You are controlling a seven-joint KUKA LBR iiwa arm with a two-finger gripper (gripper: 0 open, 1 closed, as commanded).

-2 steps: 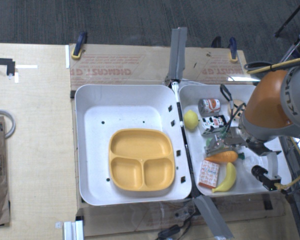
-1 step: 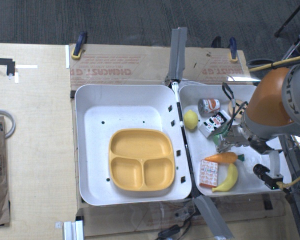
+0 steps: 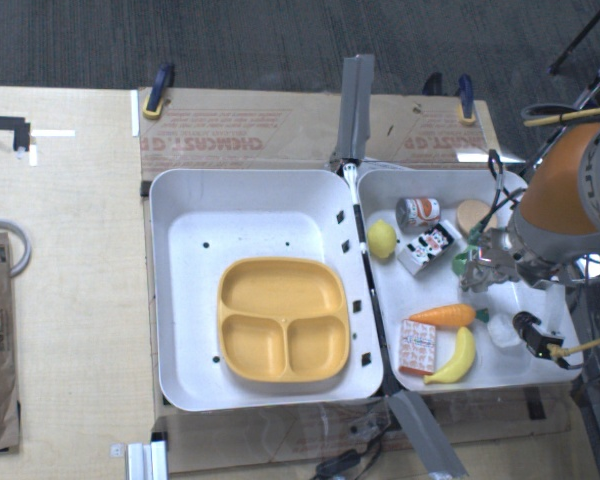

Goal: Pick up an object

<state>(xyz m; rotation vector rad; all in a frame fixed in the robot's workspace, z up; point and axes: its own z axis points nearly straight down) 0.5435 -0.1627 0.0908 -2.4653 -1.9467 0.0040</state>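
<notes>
A: What occupies the left white bin (image 3: 170, 268)?

B: A yellow plastic divided plate (image 3: 283, 318) with three compartments, lying flat near the bin's centre and front.

A: And the right white bin (image 3: 540, 368)?

B: Several small objects. A yellow lemon (image 3: 381, 238) lies against the bin's left wall. Just beside it is a black-and-white patterned small carton (image 3: 427, 247), and behind that a small red-and-silver tin can (image 3: 418, 209) on its side. A round tan wooden disc (image 3: 473, 214) lies near the back, to the right of the can. Toward the front, an orange plastic carrot (image 3: 442, 316) lies crosswise; below it, a small orange-and-white printed packet (image 3: 417, 347) lies beside a yellow banana (image 3: 456, 358), which curves along the front edge.

A: Where is the gripper (image 3: 477, 268)?

B: At the end of the grey arm with the orange band (image 3: 570, 183), low over the right bin, between the wooden disc and the carrot, right of the carton. A small green item (image 3: 462, 262) shows at its left edge.

A: Are its fingers closed on anything?

B: That cannot be told; the fingers are too small and cluttered to read, and no object is clearly seen between them.
</notes>
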